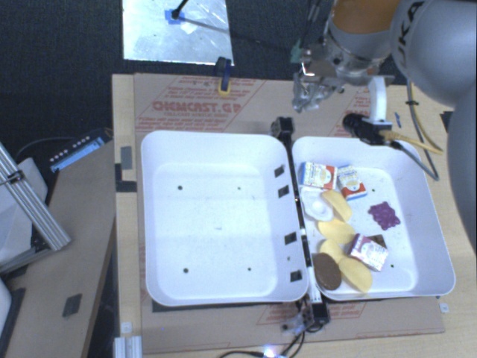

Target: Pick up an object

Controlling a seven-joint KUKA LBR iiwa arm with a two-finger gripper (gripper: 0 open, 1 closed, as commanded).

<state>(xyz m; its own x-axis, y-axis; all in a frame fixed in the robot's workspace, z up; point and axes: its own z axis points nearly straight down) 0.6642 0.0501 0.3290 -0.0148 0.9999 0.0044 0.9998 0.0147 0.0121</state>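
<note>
My gripper (306, 101) hangs high above the bench, over the cardboard just behind the back edge of the right bin (428, 222). Nothing shows between its fingers. In that bin lie a small carton (317, 174), a red and white packet (352, 183), a purple grape bunch (384, 215), a white egg-like piece (320, 209), several yellow chip-like pieces (337, 230), a brown cookie (326, 271) and a dark red packet (369, 251). All sit well below and in front of the gripper.
The left bin (156, 170) stands beside the right one, with black clips (282, 127) along the shared wall. A shiny metal sheet (177, 19) lies at the back left. A yellow and blue clamp (223, 77) stands behind the bins. Cables (417, 144) trail at the right.
</note>
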